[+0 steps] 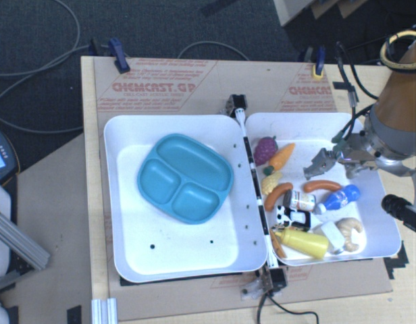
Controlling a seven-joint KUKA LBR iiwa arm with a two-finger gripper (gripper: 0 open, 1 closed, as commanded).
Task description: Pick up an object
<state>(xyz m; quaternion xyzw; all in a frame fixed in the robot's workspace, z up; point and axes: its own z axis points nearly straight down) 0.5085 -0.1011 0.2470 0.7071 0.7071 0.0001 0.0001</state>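
From above, the gripper (325, 161) is hanging over the right bin (299, 122), its fingers standing slightly apart with nothing between them. The arm (397, 106) is coming in from the right.

Just below the fingers a sausage (322, 186) is lying, orange-red and slim, its long axis running nearly left to right, its right end tipped a little upward in the picture. It is sitting close under the fingertips but apart from them, not between them.

Beside it, to the right, a blue bottle (340, 198) with a white cap end is lying slantwise. A second sausage (276, 195) is lying to the left, slanting up to the right. A carrot (282, 156) is pointing up and right near purple grapes (265, 150), with a corn piece (269, 181) below them. A yellow bottle (304, 241) is lying near the bin's lower edge, pointing left.

In the left bin (127, 235) a blue plate (186, 177) with three compartments is resting.
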